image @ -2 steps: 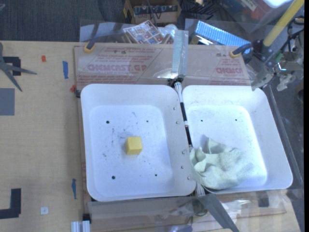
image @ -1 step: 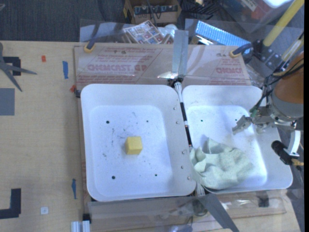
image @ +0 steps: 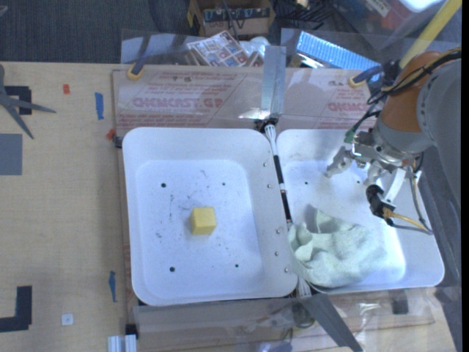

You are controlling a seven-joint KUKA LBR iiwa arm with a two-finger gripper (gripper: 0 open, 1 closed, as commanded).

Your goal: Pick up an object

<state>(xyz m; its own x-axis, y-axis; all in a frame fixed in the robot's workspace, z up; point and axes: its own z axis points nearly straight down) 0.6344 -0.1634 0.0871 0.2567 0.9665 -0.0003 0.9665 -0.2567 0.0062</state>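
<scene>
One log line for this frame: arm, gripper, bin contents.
arm: over right bin | gripper: above bin floor, nothing seen between jaws | right bin: pale green cloth | left bin: yellow block

This is a robotics lab or test workshop. A grey industrial arm (image: 432, 116) with an orange band and loose cables reaches over a plywood bench (image: 58, 218) that bears two shallow white bins (image: 146, 152) joined side by side. Clear plastic sheets (image: 190, 97) printed with red lettering stand behind the bins as guards. Strips of blue tape (image: 99, 105) mark the bench top, and cardboard boxes (image: 227, 9) and clutter sit on the dark floor behind.
</scene>
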